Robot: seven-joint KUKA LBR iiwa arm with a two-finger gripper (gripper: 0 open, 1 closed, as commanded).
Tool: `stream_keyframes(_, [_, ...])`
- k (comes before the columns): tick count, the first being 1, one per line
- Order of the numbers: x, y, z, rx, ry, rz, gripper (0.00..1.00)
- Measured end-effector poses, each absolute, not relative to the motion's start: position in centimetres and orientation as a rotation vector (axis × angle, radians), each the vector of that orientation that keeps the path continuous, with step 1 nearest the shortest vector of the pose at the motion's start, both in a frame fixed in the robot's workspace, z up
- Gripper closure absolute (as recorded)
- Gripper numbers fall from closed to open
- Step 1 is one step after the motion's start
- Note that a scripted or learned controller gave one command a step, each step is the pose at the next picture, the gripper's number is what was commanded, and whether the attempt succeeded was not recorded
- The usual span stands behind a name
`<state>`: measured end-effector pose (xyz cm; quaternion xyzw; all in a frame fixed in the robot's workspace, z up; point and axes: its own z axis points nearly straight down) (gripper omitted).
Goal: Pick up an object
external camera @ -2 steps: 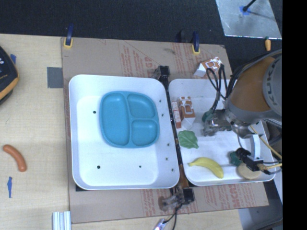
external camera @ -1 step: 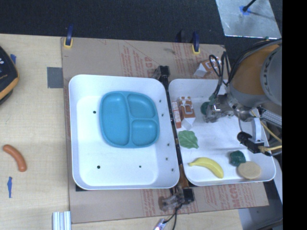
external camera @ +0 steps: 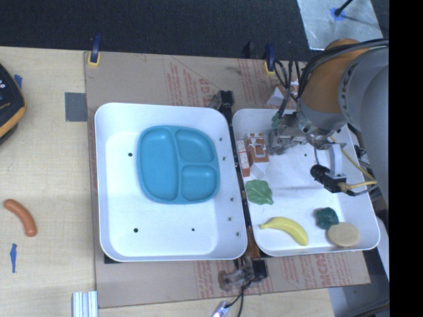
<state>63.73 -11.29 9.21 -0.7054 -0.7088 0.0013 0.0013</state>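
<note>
The step in hand is judged to be the approach to a grasp. The arm (external camera: 360, 91) extends into the bin (external camera: 297, 183) that holds the banana (external camera: 285, 230). Its jaws stand at the far end of that bin, well behind the banana, just beside a brown-and-white packet (external camera: 254, 149). Whether the jaws are released or clenched cannot be told from this view (the wrist hardware crowds them), and nothing is seen held between them. To do the step well, treat the packet as the likely target, since it is the thing nearest the jaws. Centre the jaws across its narrow width, descend squarely, and close only once both long sides are straddled. The packet lies close to the dividing wall, on the same side as the banana's stem end. Leave clearance on the wall side, or the closing stroke may push the packet rather than trap it. This bin also contains:

- a green leafy piece (external camera: 259, 191) just behind the banana, toward the dividing wall
- a dark teal lump (external camera: 326, 217) near the banana on its arm side
- a tan round disc (external camera: 343, 234) just past that lump, level with the banana

The other bin (external camera: 119, 197), across the dividing wall from the banana, holds one blue divided plate (external camera: 177, 164) lying flat. A sausage (external camera: 21, 217) lies on the desk (external camera: 39, 177), well apart from the banana and beyond the plate's bin.
</note>
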Motion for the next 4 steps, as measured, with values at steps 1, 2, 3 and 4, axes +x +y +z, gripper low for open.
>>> stream_keyframes(1, [64.4, -20.3, 9.0, -2.212, -2.211, 0.019, 0.0])
stream_keyframes(2, [64.8, -17.9, 25.3, -2.218, -2.228, -0.001, 0.0])
stream_keyframes(3, [60.6, -20.0, 10.2, -2.214, -2.223, 0.007, 0.0])
stream_keyframes(4, [65.3, -21.2, 11.3, -2.205, -2.214, 0.017, 0.0])
